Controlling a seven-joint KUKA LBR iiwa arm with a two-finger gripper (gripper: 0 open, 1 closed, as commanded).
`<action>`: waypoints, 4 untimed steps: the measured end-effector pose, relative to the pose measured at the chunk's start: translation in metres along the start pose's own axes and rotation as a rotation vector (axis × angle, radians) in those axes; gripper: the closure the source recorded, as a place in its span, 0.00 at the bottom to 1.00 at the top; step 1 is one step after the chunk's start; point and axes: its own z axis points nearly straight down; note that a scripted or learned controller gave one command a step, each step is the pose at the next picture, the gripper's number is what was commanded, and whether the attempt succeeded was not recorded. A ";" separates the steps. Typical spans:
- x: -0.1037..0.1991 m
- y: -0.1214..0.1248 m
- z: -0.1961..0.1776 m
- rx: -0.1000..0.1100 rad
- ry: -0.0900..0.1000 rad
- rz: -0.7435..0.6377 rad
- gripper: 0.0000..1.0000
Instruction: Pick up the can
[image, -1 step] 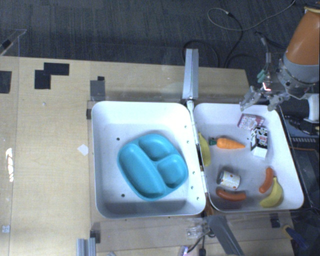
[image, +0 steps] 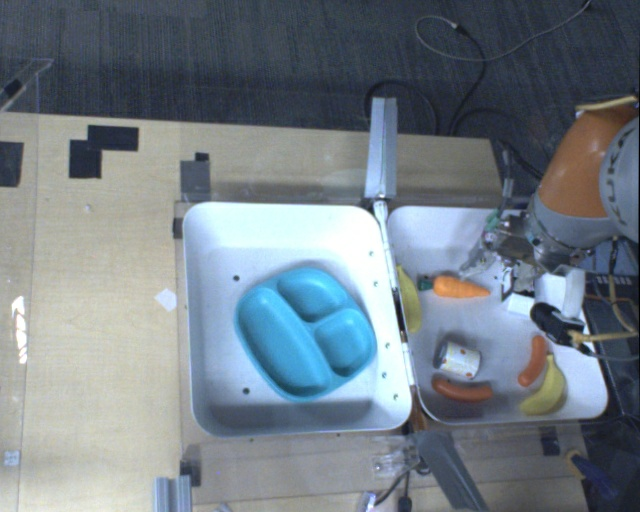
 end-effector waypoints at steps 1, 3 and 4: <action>0.015 -0.074 0.039 0.000 0.001 -0.061 0.00; 0.019 -0.086 0.059 -0.017 0.004 0.024 1.00; 0.058 -0.081 -0.066 -0.003 -0.001 0.273 1.00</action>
